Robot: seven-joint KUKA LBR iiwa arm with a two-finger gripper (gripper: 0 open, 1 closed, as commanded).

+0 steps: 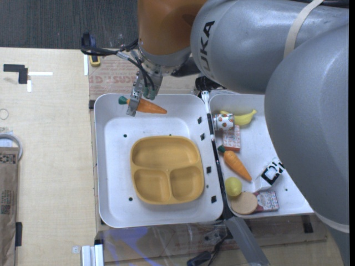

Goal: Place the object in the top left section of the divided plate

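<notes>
In the camera view, a toy carrot (145, 106) lay across the upper part of the left bin (108, 148), its long axis running nearly level across the frame and dipping slightly to the right: the green leafy end pointed toward the upper left, and the tapered orange tip pointed right. The gripper (135, 102) came down from the top centre of the frame and was closed on the carrot near its thick end, with the orange body showing between the thin metal fingers. The carrot looked like smooth, glossy plastic. Below it, in the middle of the same bin, sat one divided plate (166, 170), mustard yellow, smooth and rounded at the corners, with three sections: one wide section along the upper side and two smaller ones beneath it. The carrot was apart from the plate, above its upper left corner. The right bin (288, 198) held one second carrot (237, 165), lying at a slant with its tip toward the lower right, one curved yellow banana (244, 117), one round yellow fruit (233, 187), one flat tan disc (244, 203) and a few small printed boxes. Both bins were shallow, white and smooth. The arm (266, 49) was matte grey metal with an orange band.
</notes>
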